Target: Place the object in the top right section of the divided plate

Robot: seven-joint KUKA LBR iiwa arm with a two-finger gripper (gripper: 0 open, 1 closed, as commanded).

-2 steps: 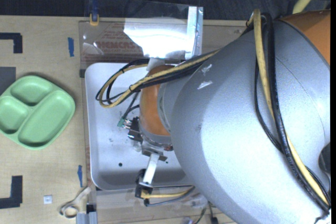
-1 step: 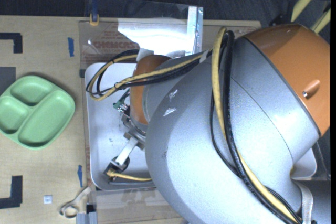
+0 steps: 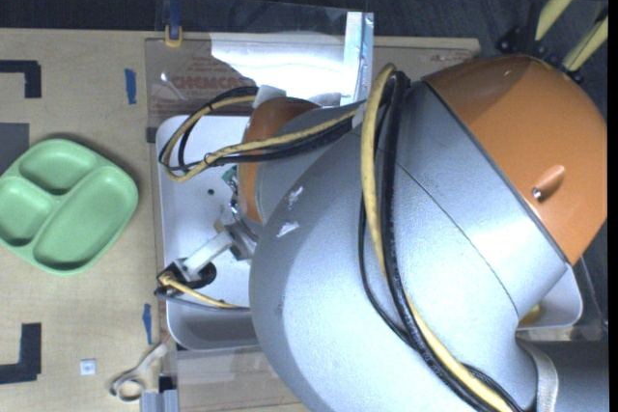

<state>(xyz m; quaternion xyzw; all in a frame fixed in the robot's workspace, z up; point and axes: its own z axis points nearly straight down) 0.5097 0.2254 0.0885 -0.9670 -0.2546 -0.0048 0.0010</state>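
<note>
A light green divided plate (image 3: pixel 66 205) with three sections lies on the wooden bench at the left, outside the bins. My arm fills the right and middle of the view and reaches down into the white bin (image 3: pixel 188 207). My gripper (image 3: pixel 235 219) is low inside that bin, near its floor, mostly hidden behind the wrist and the yellow cables. A small greenish bit (image 3: pixel 230 177) shows beside the wrist; I cannot tell what it is. The arm covers whatever else lies in the bin.
A clear plastic wall (image 3: pixel 261 39) stands along the bin's far side. Black corner marks (image 3: pixel 29 77) and blue tape strips (image 3: pixel 130 84) sit on the bench. A beige clip-like item (image 3: pixel 135 379) lies by the bin's near left corner.
</note>
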